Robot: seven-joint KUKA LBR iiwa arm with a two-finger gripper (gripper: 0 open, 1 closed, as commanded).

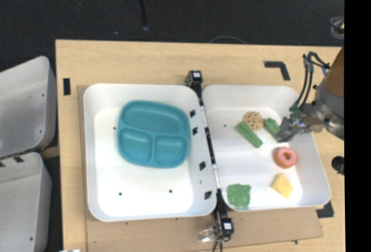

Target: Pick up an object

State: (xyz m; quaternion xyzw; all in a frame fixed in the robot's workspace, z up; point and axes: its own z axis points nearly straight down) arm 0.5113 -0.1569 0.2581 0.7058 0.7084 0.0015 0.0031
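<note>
The right bin (232,155) holds a long green stick (249,134), a tan cookie (252,120), a small green piece (271,125), a pink donut (285,157), a yellow wedge (283,186) and a green leafy lump (238,195). My gripper (287,130) comes in from the right edge and sits low in that bin, just right of the small green piece and above the donut. Nothing can be made out between its tips.
The left bin (104,187) carries a teal divided plate (154,134). Black clips (193,77) mark the seam between the bins. Cables (307,80) loop above the wrist at the right. Bare bin floor lies in the middle of the right bin.
</note>
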